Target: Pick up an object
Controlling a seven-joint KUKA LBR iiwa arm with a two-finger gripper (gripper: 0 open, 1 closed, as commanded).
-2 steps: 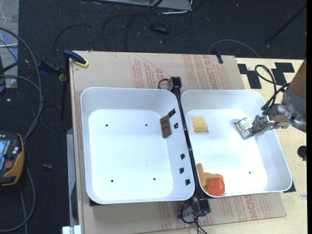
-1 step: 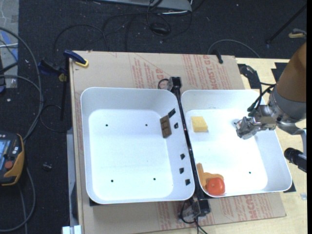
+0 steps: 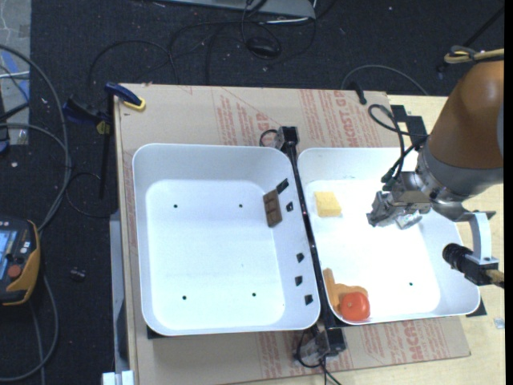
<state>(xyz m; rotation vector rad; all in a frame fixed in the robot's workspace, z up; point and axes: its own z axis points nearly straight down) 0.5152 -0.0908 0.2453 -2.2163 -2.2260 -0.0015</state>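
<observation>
metal two-finger gripper [image 3: 391, 212] hovering in right white bin [image 3: 417, 307] | finger state: cannot tell | pale yellow foam block [image 3: 328, 204] lying just to its left, nearest object

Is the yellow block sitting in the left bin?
No, the yellow block lies in the right bin, near its upper left corner, while the left bin holds a small brown piece.

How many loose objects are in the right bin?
3. A yellow block near its upper left, and a red ball touching an orange piece at the lower left corner. The arm may hide more.
</observation>
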